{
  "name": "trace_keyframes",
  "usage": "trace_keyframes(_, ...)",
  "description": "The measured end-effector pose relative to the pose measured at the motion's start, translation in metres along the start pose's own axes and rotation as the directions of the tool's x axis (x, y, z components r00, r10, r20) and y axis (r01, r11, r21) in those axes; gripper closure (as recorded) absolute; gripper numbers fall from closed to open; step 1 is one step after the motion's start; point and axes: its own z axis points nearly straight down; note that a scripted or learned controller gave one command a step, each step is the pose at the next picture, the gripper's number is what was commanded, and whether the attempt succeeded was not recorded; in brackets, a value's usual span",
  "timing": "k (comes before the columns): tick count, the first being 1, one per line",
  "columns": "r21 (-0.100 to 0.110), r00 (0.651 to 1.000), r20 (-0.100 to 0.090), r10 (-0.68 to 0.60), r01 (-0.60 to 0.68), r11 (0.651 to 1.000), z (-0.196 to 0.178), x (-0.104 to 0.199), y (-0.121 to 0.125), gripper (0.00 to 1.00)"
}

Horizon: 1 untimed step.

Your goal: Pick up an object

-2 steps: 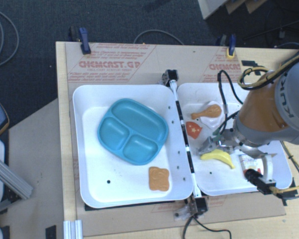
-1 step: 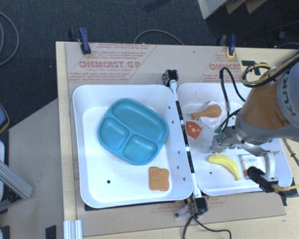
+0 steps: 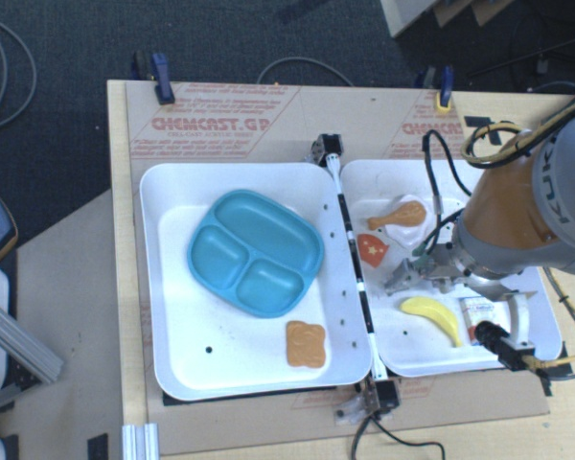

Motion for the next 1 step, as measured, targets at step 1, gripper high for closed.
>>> trace_keyframes(1, 0.005, 1.000, -0.001, 0.002, -0.002, 1.000, 0.0196, -0.0090, -0.0310, 0.00)
